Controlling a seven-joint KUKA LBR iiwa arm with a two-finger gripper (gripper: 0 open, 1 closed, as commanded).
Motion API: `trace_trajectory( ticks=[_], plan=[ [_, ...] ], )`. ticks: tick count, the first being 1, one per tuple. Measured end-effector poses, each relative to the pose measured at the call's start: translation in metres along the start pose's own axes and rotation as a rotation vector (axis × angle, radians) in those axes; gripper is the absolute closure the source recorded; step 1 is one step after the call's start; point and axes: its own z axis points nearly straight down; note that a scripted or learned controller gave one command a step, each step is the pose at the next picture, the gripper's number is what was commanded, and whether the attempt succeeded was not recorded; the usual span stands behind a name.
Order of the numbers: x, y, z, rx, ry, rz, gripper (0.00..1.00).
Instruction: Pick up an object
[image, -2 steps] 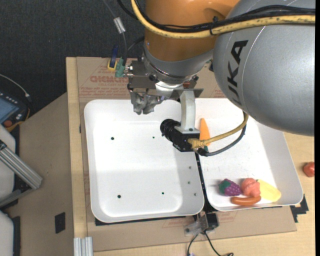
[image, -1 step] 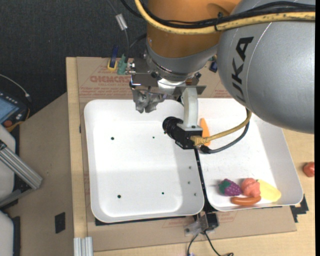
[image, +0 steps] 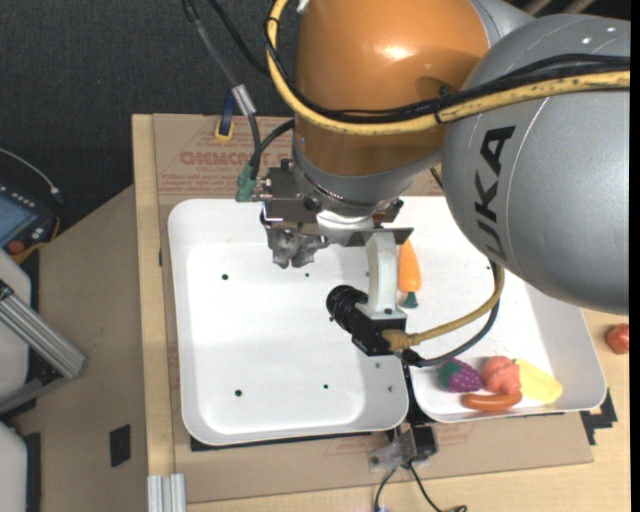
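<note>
The gripper (image: 292, 250) is hanging over the left bin (image: 205, 330); whether it is wide or narrow cannot be told. The carrot (image: 409, 270) is lying just to its right, long axis running top to bottom. Other toy foods (image: 495, 383) are sitting in the right bin's near corner, well apart.

The grey arm (image: 560, 170) bore large black letters "UKA", and the cardboard sheet (image: 200, 160) under the bins carried faint red print, roughly "CHEMCA".
</note>
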Motion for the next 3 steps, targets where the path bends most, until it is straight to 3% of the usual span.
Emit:
trace_trajectory(
  ticks=[1,2,3],
  plan=[
    [0.0,-0.014,0.111,0.008,-0.004,0.003,1.0],
    [-0.08,-0.01,-0.003,-0.02,0.004,0.01,1.0],
    [-0.074,0.032,0.072,0.002,-0.002,0.004,1.0]
  ],
)
